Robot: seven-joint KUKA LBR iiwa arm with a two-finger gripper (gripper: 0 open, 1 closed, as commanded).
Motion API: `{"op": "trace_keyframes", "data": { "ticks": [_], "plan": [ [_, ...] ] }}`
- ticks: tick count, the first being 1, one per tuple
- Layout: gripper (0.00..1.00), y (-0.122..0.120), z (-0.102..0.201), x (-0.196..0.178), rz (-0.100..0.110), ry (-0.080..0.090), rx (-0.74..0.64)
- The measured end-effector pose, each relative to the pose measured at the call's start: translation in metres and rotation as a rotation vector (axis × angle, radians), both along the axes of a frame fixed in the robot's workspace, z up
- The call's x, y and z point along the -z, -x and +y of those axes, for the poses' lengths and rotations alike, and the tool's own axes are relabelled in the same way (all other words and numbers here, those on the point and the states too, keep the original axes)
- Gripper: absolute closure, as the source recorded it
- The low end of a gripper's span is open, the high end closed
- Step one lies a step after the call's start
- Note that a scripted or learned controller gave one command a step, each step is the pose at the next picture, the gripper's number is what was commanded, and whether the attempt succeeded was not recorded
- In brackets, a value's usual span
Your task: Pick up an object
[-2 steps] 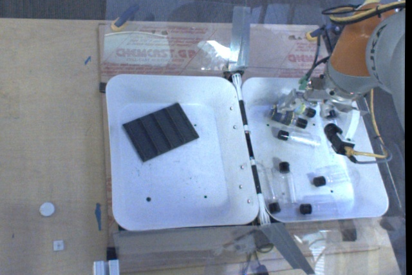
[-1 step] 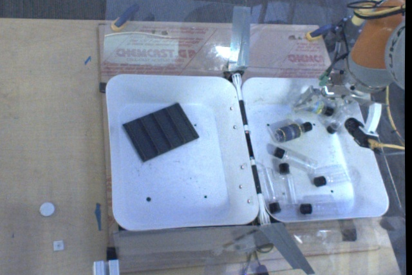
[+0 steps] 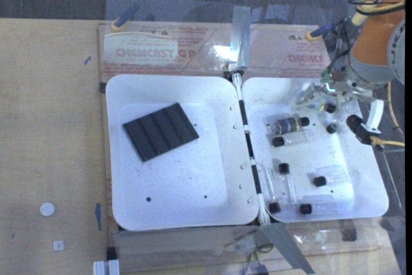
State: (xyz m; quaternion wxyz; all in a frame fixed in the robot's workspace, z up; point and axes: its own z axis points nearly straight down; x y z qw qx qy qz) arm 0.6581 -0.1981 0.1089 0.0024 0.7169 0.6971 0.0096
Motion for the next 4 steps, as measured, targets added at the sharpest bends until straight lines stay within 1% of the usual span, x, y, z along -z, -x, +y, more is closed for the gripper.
{"op": "trace_keyframes", "data": {
  "ticks": [1, 2, 3, 4],
  "plan": [
    [1.00, -0.010, 0.026, -0.109, 0.015, 0.011, 0.080],
    [1.00, -0.010, 0.118, -0.145, 0.014, 0.011, 0.041],
    [1.00, -0.009, 0.123, -0.114, 0.018, 0.010, 0.035],
    [0.00, -0.009, 0.123, -0.114, 0.018, 0.010, 0.035]
  ]
}}
